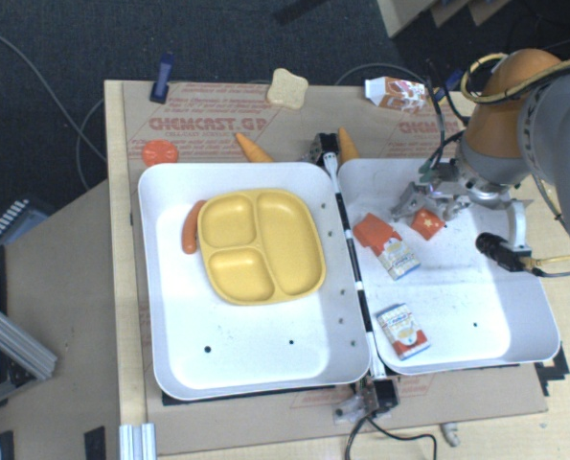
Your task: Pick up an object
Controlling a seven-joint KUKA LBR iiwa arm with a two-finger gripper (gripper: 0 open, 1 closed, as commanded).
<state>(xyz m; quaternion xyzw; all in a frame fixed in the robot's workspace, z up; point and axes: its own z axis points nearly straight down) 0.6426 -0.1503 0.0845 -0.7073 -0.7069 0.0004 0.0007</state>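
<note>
Nearest you, a small carton (402,330) with a blue top lies flat in the right bin (514,333), toward its 7 o'clock corner. At 12 o'clock from it, a second small carton (390,247), orange at one end and white at the other, lies tilted near the bin's left wall. The gripper (426,207) hangs over the right bin's 12 o'clock part, with a small red block (426,223) right at its tip; you cannot tell whether it has the block or merely touches it. The left bin (170,333) holds a yellow divided tray (262,245), with a sausage (190,228) touching its 9 o'clock edge. Outside the bins at 12 o'clock, note a bread slice (286,87) and a carrot (253,149) on the bench.
</note>
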